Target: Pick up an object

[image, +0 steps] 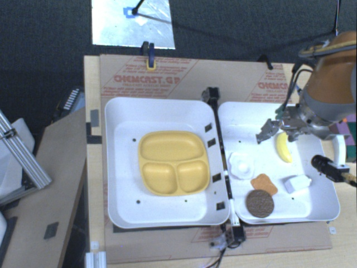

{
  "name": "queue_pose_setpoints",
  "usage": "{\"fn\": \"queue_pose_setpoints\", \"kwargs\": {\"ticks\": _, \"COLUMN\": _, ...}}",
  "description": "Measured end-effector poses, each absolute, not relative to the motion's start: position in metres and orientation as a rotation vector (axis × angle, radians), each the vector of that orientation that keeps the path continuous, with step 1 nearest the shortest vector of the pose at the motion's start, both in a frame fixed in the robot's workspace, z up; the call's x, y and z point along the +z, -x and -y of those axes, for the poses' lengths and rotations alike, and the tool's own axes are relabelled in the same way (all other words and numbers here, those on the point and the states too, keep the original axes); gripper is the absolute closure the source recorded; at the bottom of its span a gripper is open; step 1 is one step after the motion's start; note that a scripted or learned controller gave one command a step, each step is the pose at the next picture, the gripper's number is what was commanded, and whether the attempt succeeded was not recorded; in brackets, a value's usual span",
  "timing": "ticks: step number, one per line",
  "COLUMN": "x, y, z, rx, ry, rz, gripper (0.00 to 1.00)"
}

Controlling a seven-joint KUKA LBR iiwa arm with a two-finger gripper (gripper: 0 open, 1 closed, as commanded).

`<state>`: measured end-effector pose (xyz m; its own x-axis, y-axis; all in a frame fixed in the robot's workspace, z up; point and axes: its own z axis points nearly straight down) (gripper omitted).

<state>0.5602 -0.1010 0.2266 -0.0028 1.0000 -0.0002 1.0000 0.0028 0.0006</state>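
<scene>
**Five items, right bin: pick pending**

Banana (284,148) near the bin's (321,212) far right edge, just beside the gripper (277,128); fingers appear spread, grasping nothing. Also: white cup (241,166), orange piece (264,183), brown disc (260,203), white block (297,182). Advice: centre over the banana, close across its narrow width.

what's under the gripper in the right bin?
The gripper hangs over the yellow banana in the right bin. The banana's lower part shows; its upper end is covered by the gripper.
</scene>
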Motion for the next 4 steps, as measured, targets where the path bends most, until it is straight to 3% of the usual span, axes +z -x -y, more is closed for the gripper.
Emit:
{"fn": "queue_pose_setpoints", "kwargs": {"ticks": 3, "x": 0.084, "y": -0.550, "z": 0.085, "rx": 0.003, "ry": -2.220, "rz": -2.221, "gripper": 0.00}}
{"fn": "queue_pose_setpoints", "kwargs": {"ticks": 4, "x": 0.101, "y": -0.554, "z": 0.085, "rx": 0.017, "ry": -2.213, "rz": -2.215, "gripper": 1.00}}
